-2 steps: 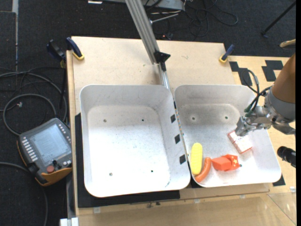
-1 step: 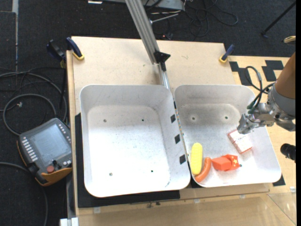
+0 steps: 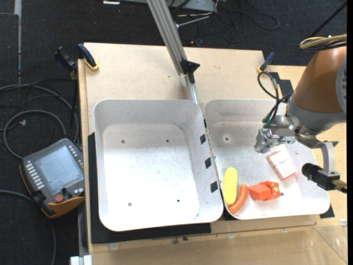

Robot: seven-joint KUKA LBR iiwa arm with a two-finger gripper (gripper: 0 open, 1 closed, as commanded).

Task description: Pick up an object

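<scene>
My gripper (image 3: 266,142) hangs over the right bin (image 3: 242,120), just left of and above a small white box with red print (image 3: 281,165). Nothing shows between its fingers. Near the bin's front wall lie a yellow banana-like piece (image 3: 230,184), an orange carrot-like piece (image 3: 239,200) and an orange-red block (image 3: 263,191). The arm's grey and orange wrist (image 3: 322,87) reaches in from the right.
The left bin (image 3: 110,115) sits beside the right one, split from it by a shared wall with black tabs. A metal pole (image 3: 171,32) slants down to the bins' back junction. A teach pendant (image 3: 53,175) lies left of the bench.
</scene>
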